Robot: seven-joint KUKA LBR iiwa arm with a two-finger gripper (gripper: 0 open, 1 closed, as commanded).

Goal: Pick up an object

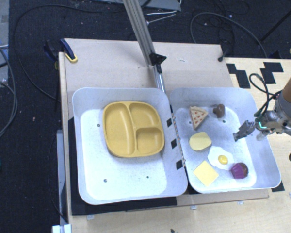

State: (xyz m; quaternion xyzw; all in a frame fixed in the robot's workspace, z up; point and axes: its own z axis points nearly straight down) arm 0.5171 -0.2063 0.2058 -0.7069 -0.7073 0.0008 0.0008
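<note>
Gripper [243,130] hovers over the right bin [262,154], finger state impossible to tell; toy fried egg [219,158] lies just below-left, likely light, flat, slippery, best pinched at edges.
</note>
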